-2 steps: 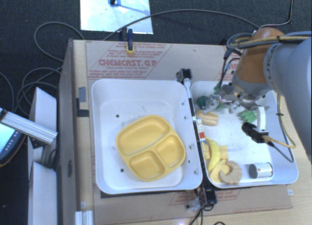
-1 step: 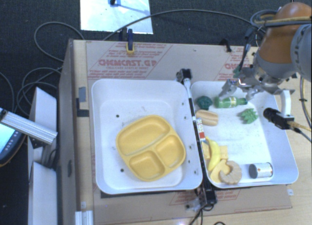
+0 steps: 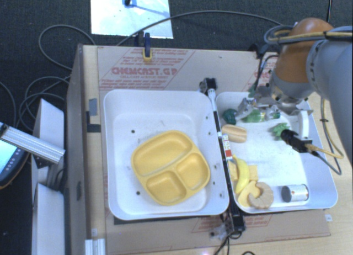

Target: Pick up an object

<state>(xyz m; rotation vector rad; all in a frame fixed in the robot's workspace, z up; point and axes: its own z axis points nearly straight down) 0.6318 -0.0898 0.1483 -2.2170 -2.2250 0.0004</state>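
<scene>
The arm (image 3: 311, 55) reaches over the right bin (image 3: 325, 190), gripper (image 3: 255, 107) low at the far edge just above a green toy (image 3: 253, 117). This looks like the approach; next it must descend and close. Finger state: cannot tell.

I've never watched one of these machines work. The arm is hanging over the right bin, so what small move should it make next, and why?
Probably a short, straight descent. The gripper sits at the far end of the right bin, right over a green object, with another green piece beside it. Nothing is visibly between its fingers, so lowering onto the green object looks like the nearest chance of a pick.
</scene>
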